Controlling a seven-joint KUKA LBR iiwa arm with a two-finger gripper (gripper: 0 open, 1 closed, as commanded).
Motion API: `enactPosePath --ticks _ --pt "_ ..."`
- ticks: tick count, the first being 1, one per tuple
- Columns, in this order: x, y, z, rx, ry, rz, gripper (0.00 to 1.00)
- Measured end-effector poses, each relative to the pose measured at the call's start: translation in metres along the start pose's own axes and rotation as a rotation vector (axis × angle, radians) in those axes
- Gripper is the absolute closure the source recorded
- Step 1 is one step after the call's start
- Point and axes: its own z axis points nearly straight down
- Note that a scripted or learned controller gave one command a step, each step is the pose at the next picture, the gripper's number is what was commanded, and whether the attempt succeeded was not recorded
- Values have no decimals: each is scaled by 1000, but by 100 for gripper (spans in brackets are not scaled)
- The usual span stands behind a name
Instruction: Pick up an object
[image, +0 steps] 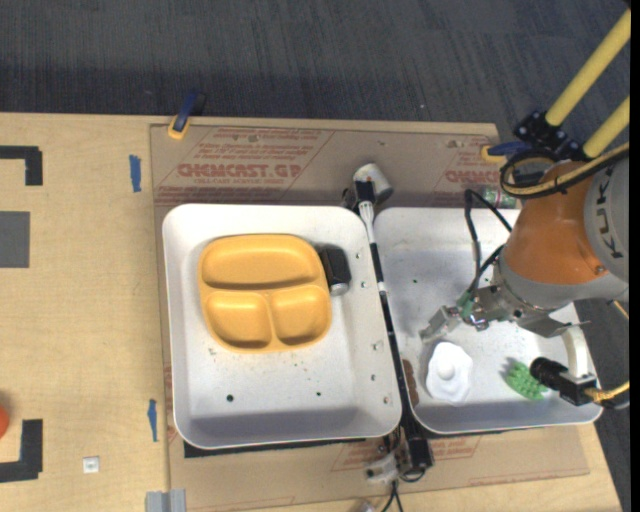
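White plastic bottle (449, 371), small, knobbed cap, lying on right bin (420, 250) floor near front wall. Gripper (447, 318) just above it, fingers spread apart, nothing between them. Green toy (521, 380) beside bottle.

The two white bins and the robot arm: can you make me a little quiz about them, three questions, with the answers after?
1. True or false: the yellow tray lies in the right bin.
2. Which bin is the gripper over?
3. What is closest to the white object: A) green object, B) yellow tray, C) blue clip?

Key: 1. False, it lies in the left bin. 2. The right bin. 3. A.
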Motion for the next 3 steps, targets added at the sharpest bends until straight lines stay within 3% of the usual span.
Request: enactPosePath --ticks 1,2,3 --pt "-1 -49 27 0 1 200 0" --pt "-1 -48 17 -2 2 200 100" --pt "57 -33 -72 0 0 716 100"
